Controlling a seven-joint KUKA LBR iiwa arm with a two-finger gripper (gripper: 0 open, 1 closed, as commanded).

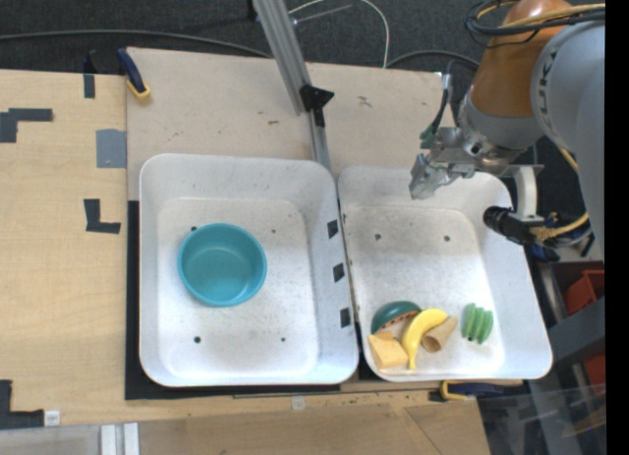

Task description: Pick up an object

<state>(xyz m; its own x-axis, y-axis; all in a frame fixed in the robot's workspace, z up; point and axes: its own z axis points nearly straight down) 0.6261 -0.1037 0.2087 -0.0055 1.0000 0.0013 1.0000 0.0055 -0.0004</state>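
My gripper (425, 184) hangs over the far edge of the right bin (432, 247), with nothing visible between its fingers. At the near end of that bin lie a yellow banana (424, 331), a green and red round toy (395, 315), a tan block (389, 351) and a green ridged piece (477, 323), bunched together and well apart from the gripper. A teal bowl (222, 264) sits upright in the left bin (167, 198).
A grey metal pole (285, 40) slants across the bench behind the bins and ends at the divider between them. A yellow-tipped clamp (135, 77) grips the bench's far left corner. Cables loop behind the right bin.
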